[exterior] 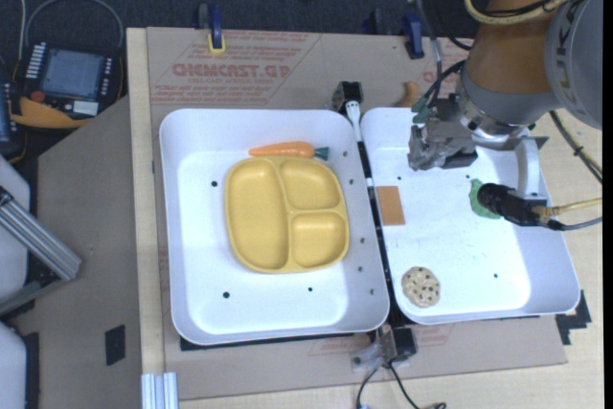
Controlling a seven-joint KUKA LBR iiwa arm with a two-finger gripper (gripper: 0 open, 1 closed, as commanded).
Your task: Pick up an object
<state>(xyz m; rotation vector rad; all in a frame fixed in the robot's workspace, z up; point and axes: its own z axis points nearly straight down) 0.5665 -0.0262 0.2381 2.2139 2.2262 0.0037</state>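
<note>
two glossy white plastic bins (192, 235) sit on a matt brown board (278, 62); left of the dull metal gripper (436, 151), a smooth yellow plastic divided plate (285, 212); below it, a matt tan card (390, 205) and rough-looking cookie (420, 285).

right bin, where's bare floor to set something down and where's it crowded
Free: the middle of the right bin, between the brown card at its left wall, the cookie in front and the green object to the right. Also the front right corner. Crowded: the far end, under the gripper.
</note>
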